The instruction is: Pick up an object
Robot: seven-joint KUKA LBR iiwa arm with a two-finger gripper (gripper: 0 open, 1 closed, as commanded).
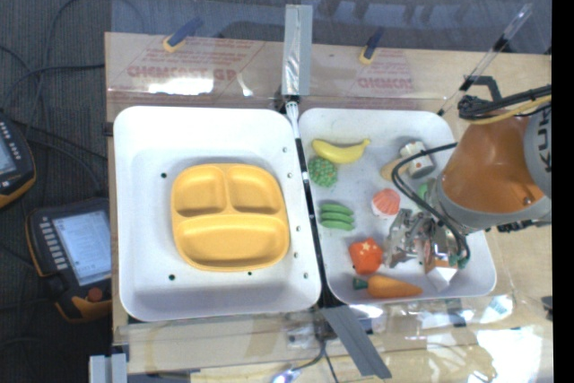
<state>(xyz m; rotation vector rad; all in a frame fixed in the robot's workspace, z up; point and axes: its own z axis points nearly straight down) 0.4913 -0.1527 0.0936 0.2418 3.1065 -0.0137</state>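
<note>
Tool (414, 245) low in the right bin (466, 282), can't tell its grip state, too cluttered. Toy foods sit beside it: tomato (366, 256) just left, carrot (393, 287) just below-left, pink round piece (386, 203) just above-left, green pods (336, 215), broccoli (324, 172) and banana (339, 150) further up-left. Yellow divided plate (230, 215) well left, in the left bin (134, 220).

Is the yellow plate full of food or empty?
Empty. The yellow plate shows bare compartments; the toy food, like the banana, lies in the other bin.
</note>
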